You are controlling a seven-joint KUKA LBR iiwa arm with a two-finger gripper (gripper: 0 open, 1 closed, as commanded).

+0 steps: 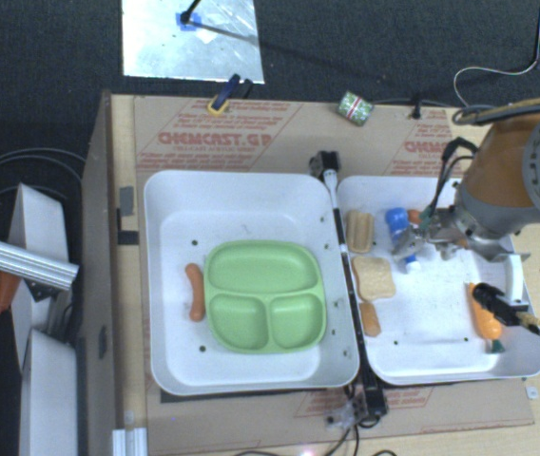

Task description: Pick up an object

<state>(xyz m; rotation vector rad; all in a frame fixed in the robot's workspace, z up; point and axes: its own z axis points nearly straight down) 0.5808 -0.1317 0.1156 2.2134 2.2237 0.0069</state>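
Arm: the grey KUKA arm (527,174) with its orange band is reaching in from the right and hanging over the upper part of the right bin (441,350).
Gripper: the gripper (413,245) is sitting low among the items near the bin's upper middle; it is too blurred and cluttered there to tell how it is set, or whether anything is being pinched.
Blue object: a small blue item (396,220) is lying just beside the gripper, on its upper-left side; whether they are touching cannot be told.
Bread slice: a tan toast-like slice (373,277) is lying near the right bin's left wall, below the gripper.
Waffle-like piece: a tan ridged piece (359,230) is lying above the slice, against the same wall.
Small sausage: a brown piece (370,319) is lying below the slice.
Carrot: an orange carrot (487,317) is lying at the right bin's right side, well apart from the gripper.
Left bin: the left bin (170,255) is holding a green divided plate (265,294), with a hot dog sausage (195,292) lying just beside the plate's left edge.
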